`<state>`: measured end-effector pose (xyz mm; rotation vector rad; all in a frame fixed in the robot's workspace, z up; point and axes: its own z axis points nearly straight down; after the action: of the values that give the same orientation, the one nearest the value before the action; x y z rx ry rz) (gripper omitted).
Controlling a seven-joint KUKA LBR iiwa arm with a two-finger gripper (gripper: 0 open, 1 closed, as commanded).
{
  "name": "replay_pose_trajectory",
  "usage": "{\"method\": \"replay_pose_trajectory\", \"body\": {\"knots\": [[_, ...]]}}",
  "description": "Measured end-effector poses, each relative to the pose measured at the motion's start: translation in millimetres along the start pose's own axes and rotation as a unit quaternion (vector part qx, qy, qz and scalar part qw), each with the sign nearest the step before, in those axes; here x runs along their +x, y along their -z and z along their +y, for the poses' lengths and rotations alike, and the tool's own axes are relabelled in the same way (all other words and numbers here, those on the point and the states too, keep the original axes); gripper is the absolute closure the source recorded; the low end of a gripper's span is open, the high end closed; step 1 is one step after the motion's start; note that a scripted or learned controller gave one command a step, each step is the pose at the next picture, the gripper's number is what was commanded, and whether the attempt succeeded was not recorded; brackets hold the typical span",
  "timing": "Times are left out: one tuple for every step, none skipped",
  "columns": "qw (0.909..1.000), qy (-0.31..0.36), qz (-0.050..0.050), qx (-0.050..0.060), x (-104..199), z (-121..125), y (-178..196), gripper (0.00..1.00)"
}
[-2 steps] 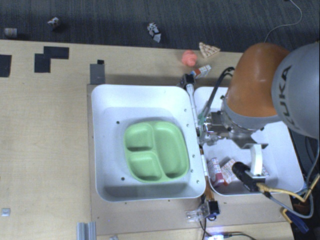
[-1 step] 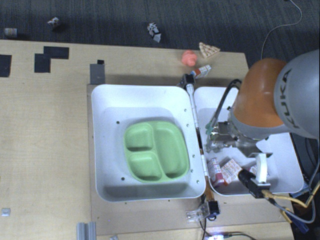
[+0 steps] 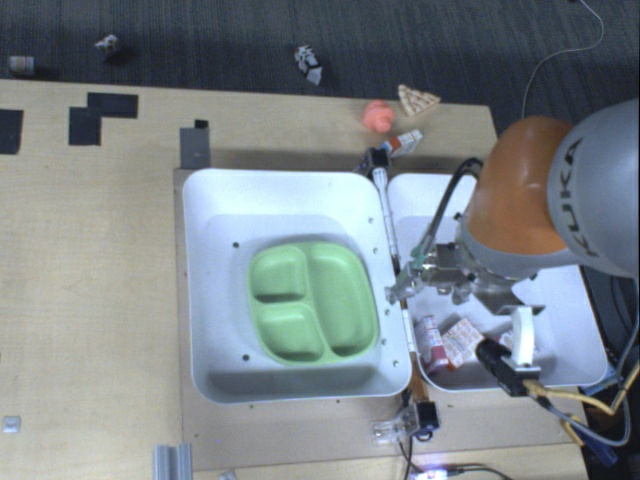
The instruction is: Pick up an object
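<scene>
Arm (image 3: 540, 193) hung over right bin (image 3: 590, 308); whether the gripper was spread or pressed together, cannot tell. Small packets (image 3: 448, 340) lay at the bin's near-left. Best to centre over one packet, descend straight, clear of the wall.

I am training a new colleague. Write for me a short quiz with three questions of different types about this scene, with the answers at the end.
1. True or false: the green divided tray lies in the left bin.
2. Multiple choice: how many compartments does the green divided tray have? A) two B) three C) five
3. Fill in: the arm hangs over the ____ bin.

Key
1. True.
2. B: two smaller ones on the left side, one long one on the right.
3. Right; the right bin also holds small packaged items.
</scene>
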<state>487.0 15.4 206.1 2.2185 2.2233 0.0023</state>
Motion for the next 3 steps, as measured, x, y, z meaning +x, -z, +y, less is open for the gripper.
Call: {"method": "replay_pose_trajectory", "body": {"knots": [[1.0000, 0.000, 0.000, 0.000, 0.0, 0.0, 0.0, 0.00], [1.0000, 0.000, 0.000, 0.000, 0.0, 0.0, 0.0, 0.00], [1.0000, 0.000, 0.000, 0.000, 0.0, 0.0, 0.0, 0.00]]}}
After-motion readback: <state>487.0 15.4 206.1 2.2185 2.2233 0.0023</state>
